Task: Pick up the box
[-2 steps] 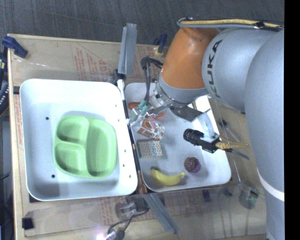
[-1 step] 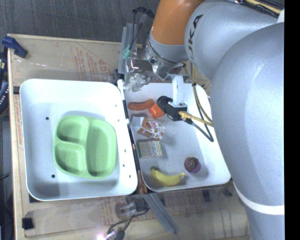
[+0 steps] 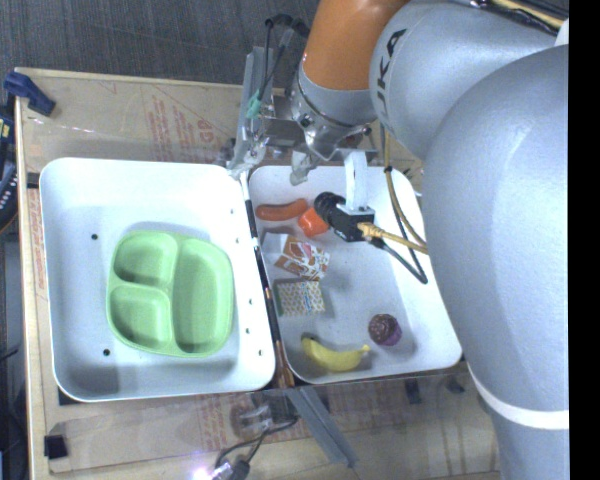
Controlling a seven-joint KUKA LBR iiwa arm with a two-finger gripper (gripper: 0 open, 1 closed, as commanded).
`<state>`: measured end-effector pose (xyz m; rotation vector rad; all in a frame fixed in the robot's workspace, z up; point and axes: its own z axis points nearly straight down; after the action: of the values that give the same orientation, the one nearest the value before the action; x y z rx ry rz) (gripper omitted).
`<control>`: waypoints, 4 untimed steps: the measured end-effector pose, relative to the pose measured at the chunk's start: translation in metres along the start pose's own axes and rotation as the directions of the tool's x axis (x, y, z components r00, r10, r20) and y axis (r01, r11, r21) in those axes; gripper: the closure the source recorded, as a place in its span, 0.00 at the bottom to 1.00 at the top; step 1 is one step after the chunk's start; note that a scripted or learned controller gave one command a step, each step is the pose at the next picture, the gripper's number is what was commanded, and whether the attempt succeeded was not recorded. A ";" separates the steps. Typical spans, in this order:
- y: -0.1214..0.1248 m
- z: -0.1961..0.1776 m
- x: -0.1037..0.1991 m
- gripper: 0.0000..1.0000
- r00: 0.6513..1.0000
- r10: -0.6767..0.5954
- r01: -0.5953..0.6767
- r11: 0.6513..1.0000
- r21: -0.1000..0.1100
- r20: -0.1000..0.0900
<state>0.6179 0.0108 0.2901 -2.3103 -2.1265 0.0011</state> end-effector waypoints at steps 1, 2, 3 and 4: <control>-0.002 0.085 -0.105 0.00 0.963 -0.270 0.270 0.963 0.003 -0.001; -0.039 0.180 -0.140 0.00 0.986 -0.166 0.166 0.986 -0.019 0.003; -0.103 0.184 -0.129 0.00 0.995 -0.100 0.100 0.994 -0.031 0.011; -0.118 0.186 -0.141 0.00 0.986 -0.167 0.168 0.985 -0.038 0.015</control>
<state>0.4878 -0.1201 0.1043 -2.1477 -2.3397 -0.0274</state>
